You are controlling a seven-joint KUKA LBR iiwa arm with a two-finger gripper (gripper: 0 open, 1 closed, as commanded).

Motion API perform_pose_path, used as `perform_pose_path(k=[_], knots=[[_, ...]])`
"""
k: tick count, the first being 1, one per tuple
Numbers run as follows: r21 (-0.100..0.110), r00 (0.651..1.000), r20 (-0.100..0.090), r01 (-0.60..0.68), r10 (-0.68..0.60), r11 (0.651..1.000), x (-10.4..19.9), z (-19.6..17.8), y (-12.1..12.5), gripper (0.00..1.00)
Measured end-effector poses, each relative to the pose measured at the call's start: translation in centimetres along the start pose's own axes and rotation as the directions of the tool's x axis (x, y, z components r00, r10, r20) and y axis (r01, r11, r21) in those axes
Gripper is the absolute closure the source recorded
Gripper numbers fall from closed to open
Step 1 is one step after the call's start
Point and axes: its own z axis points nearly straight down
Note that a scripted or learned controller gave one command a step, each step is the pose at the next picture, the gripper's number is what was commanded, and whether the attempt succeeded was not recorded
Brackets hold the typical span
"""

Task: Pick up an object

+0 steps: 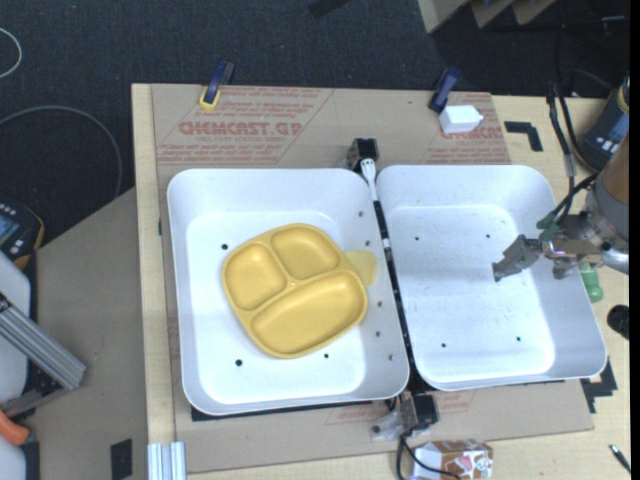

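Right bin (470, 358): hand (512, 260) low, apparently holding nothing.

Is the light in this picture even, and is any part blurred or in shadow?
In the camera view the light is soft and even; the yellow plate is sharp with a faint sheen, the gripper casts only a weak shadow on the right bin, and the dark floor stays dim.

Robotics lab: clamped bench (300, 118), twin white bins (190, 268), loose cables (60, 118).
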Motion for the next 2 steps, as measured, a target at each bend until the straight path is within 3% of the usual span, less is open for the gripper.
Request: perform_pose_path(k=[1,2], knots=[[-0.003,1.0,0.001,0.001,-0.001,1.0,0.0,-1.0,0.1,1.0],[-0.003,1.0,0.003,-0.005,0.005,1.0,-7.5,0.2,-1.1,1.0]])
